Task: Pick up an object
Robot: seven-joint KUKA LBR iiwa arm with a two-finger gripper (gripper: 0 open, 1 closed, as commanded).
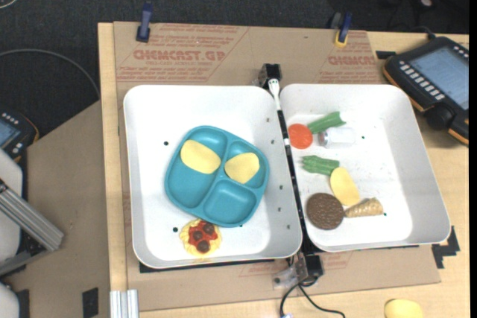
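Observation:
The right bin (395, 115) holds several toy foods. An orange-red round piece (299, 135) lies beside a green pepper (326, 121) and a pale white piece (339, 135). Below them are a second green piece (320, 164), a yellow oval (344, 185), a brown round cookie (325, 211) and a tan cone (364, 208). In the left bin (145, 160) sits a blue divided plate (216, 176) with two yellow pieces (200, 156) (242, 167) in its upper compartments. A small pizza slice (200, 237) lies on the bin floor just below the plate.
A black tablet-like pendant (436, 78) rests at the bench's right edge. Blue and yellow clamps (144, 20) (343, 27) hold the cardboard sheet at the back. A yellow object (402, 308) lies at the bottom right, off the bins.

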